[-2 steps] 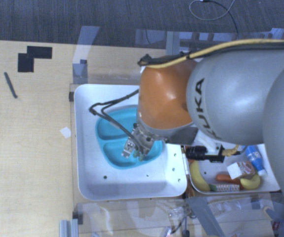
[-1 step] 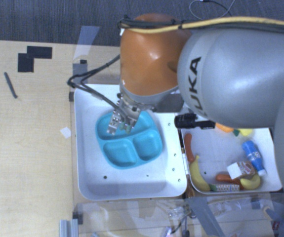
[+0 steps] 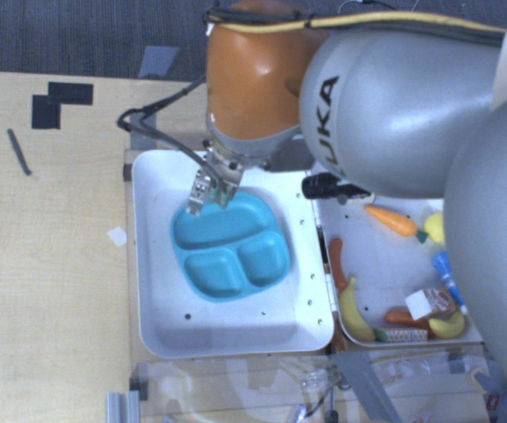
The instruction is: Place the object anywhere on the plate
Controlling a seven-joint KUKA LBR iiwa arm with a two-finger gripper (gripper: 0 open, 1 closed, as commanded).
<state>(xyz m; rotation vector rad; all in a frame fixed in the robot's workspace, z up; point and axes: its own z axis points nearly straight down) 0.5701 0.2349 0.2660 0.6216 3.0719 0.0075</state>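
Plate (image 3: 231, 252), blue with three compartments, lies in my left bin (image 3: 156, 324), and my gripper (image 3: 210, 196) hangs over its far-left rim; whether it carries any object I cannot tell. The carrot (image 3: 392, 220) and bananas (image 3: 354, 311) lie in my right bin (image 3: 385, 267). To do this well, I would stay over the large upper compartment, well inside the rim, and come low before releasing so nothing rolls off.

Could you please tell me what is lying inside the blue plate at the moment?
The blue plate's two lower compartments show only bare blue. The claw hangs over its upper-left edge, hiding that corner.
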